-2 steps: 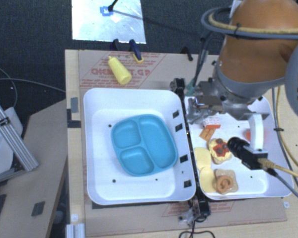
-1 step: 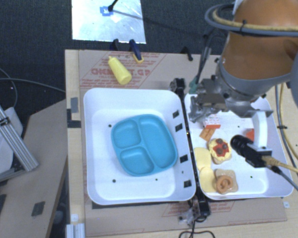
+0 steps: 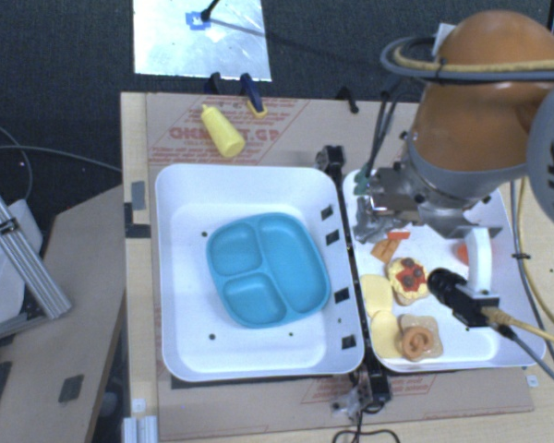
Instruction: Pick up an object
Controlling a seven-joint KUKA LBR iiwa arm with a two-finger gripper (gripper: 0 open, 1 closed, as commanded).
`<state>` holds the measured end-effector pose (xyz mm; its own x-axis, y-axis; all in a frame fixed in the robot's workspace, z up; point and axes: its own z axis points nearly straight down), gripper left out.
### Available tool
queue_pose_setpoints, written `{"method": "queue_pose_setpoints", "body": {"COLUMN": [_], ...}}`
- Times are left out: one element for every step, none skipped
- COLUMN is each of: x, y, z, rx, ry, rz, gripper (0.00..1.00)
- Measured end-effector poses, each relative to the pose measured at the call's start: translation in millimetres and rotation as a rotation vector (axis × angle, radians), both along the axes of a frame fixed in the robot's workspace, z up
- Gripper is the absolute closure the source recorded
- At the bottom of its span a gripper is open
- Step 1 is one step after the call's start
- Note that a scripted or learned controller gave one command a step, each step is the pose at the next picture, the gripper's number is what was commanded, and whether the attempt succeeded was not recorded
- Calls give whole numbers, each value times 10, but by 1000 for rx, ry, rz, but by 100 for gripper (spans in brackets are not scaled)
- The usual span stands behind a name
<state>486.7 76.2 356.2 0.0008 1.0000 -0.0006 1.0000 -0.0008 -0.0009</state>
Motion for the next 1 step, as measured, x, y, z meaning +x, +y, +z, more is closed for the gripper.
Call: {"method": "queue_pose_setpoints", "body": {"x": [2], "y": [456], "z": [458], "rx": [3], "ry": [-7], "rz": [10], "gripper": [100]}}
